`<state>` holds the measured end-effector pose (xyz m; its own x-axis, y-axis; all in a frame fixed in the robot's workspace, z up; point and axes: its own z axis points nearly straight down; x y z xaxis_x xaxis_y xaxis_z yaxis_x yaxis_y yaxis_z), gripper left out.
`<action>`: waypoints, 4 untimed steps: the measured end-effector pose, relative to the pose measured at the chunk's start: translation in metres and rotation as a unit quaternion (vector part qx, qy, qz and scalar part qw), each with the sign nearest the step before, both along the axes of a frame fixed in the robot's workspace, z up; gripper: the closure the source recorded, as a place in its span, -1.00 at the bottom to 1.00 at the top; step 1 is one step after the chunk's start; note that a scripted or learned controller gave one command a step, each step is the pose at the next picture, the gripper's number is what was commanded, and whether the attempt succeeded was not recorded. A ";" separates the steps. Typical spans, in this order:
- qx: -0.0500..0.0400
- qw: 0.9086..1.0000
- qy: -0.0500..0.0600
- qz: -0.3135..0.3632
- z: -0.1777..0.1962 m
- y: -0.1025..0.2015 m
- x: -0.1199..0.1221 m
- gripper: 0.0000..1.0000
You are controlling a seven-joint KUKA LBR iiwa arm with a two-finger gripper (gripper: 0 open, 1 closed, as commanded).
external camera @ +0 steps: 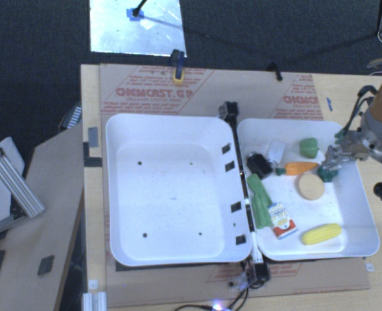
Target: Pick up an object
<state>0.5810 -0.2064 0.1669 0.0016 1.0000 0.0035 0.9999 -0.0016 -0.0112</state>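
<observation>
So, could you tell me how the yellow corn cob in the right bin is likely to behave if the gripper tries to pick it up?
The corn cob looks rounded and elongated, so it may roll when nudged. It lies flat near the right bin's front edge, apart from the other items, so a push could send it against the wall. It looks like a toy, so probably light and stiff.

The corn point(321, 234) lies in the right bin point(366, 235), near the carton point(282, 219).

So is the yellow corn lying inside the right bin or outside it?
Inside. The corn lies flat on the floor of the right bin, near its front rim, beside a small carton.
</observation>
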 end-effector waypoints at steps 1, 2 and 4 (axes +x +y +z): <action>-0.003 1.000 -0.010 0.000 -0.082 -0.001 -0.050 1.00; -0.005 1.000 -0.014 0.005 -0.076 0.008 0.049 1.00; -0.006 1.000 -0.016 0.004 0.304 0.000 0.042 1.00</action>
